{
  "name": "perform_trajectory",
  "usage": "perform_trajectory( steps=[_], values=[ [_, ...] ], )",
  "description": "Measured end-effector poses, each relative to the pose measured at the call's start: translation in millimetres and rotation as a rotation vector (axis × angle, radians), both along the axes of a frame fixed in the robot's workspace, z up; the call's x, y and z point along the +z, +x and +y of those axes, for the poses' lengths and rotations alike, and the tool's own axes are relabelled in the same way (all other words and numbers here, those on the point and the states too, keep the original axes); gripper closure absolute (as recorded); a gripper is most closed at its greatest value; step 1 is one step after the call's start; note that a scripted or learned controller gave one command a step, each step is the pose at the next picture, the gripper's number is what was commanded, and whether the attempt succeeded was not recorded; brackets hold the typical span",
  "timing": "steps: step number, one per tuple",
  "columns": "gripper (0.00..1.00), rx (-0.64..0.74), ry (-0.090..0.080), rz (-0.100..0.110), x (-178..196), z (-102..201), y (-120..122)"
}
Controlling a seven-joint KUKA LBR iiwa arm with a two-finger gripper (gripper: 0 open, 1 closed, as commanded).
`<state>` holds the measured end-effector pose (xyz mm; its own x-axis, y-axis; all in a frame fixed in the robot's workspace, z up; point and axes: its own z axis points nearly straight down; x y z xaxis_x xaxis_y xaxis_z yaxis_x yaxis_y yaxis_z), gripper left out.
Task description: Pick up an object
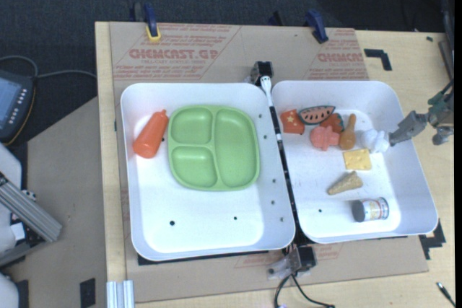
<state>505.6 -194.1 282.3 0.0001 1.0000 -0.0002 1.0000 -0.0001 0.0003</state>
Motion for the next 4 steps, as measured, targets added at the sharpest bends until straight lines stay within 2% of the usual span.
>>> perform_trajectory(
  steps=[1, 2, 3, 4],
  values=[
    [0.00, 0.000, 0.003, 0.006, -61.8, -0.4, -5.1],
    [0.00, 0.001, 0.003, 0.005, -119.9, 5.5, 1.9],
    [0.00, -0.002, 0.002, 0.001, -180.4, 3.4, -2.1],
    [0.00, 0.003, 0.006, -0.010, -191.8, 6.1, 3.6]
  ],
)
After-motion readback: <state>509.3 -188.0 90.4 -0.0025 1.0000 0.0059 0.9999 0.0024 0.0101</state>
